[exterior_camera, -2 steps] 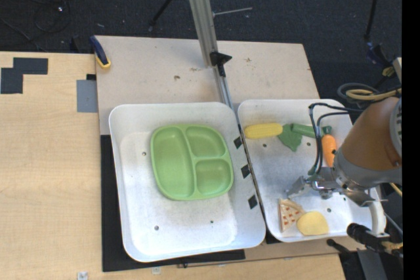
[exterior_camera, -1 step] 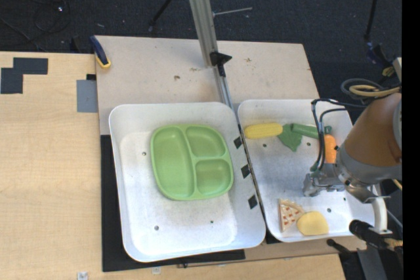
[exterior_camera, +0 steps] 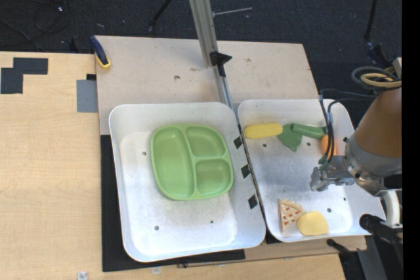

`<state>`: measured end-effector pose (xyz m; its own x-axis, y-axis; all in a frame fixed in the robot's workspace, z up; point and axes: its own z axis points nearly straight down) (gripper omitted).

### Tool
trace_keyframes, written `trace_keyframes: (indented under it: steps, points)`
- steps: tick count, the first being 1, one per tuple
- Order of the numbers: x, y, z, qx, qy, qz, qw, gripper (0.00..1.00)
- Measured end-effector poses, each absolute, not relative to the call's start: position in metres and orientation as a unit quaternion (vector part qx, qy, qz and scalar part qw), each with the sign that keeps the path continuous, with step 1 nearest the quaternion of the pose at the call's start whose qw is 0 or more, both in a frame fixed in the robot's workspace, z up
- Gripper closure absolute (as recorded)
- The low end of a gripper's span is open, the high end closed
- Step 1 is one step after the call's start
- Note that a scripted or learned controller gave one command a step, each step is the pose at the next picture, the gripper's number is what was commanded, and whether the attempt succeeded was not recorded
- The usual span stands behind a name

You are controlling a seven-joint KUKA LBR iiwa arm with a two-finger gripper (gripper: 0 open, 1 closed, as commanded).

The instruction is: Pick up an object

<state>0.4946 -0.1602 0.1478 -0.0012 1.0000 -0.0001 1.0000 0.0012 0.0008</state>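
A small wedge-shaped toy pizza slice (exterior_camera: 289, 213) with a pale crust and red-dotted top lies at the near edge of the right shallow white bin (exterior_camera: 272, 167), touching or all but touching a rounded yellow toy lump (exterior_camera: 313, 223) on its right. Farther back in the same bin, a yellow toy corn cob (exterior_camera: 262, 131) lies crosswise near the far left corner, and just to its right is a green plastic piece with a bent, leaf-like shape (exterior_camera: 300, 135); a thin orange object (exterior_camera: 326, 145), partly hidden by the arm, stands beside that green piece's right end. The grey arm with its orange band (exterior_camera: 380, 124) reaches in from the right, and its two-finger gripper (exterior_camera: 324, 179) hangs low over the bare floor of the right bin, between the green piece and the pizza slice and apart from both. The fingers are too small and dark to make out, so whether the gripper is spread or closed cannot be told, and nothing is visibly held in it. The left shallow white bin (exterior_camera: 131, 206) holds a light green plastic plate divided into three compartments (exterior_camera: 191, 161), lying flat near its middle. Behind the bins, a slanted silver aluminium post (exterior_camera: 203, 20) rises from the tan board.
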Motion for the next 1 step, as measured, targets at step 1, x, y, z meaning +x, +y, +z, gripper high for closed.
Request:
trace_keyframes:
  steps: [1]
  points:
    - [0.5025, -0.1628, 0.2084, 0.707, 0.708, 0.0010, 0.002, 1.00]
